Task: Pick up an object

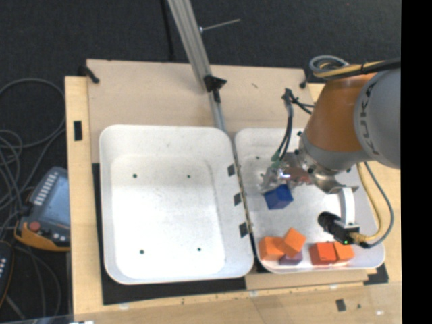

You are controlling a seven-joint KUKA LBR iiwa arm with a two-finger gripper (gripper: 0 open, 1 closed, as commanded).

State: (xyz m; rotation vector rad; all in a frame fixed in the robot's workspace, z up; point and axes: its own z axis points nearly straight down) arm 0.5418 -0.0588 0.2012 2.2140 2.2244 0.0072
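Two shallow white bins side by side on the bench: left bin [169,204] bare-floored apart from a few dark specks, right bin [253,147] holding every block. One blue block [278,197] near the middle of the right bin, sitting right under the gripper [275,178] and seemingly touching its fingertips. Cannot tell whether the fingers are apart, together or clamped on the blue block; too small and too blurred against the wrist to judge. Four orange blocks along the near edge of the right bin: one [273,248] at the left, one [294,239] just beside it and slightly higher, one [323,252] further right, one [343,252] touching that last one. One small purple block [290,258] tucked below the left pair, partly hidden. One grey arm [381,123] with one orange band [337,117], reaching in from the right and covering much of the right bin's far half. One slanted metal rail [196,49] running from the top edge down to the gap between the bins. One handheld controller [48,204] off the bench at the left, among loose cables.
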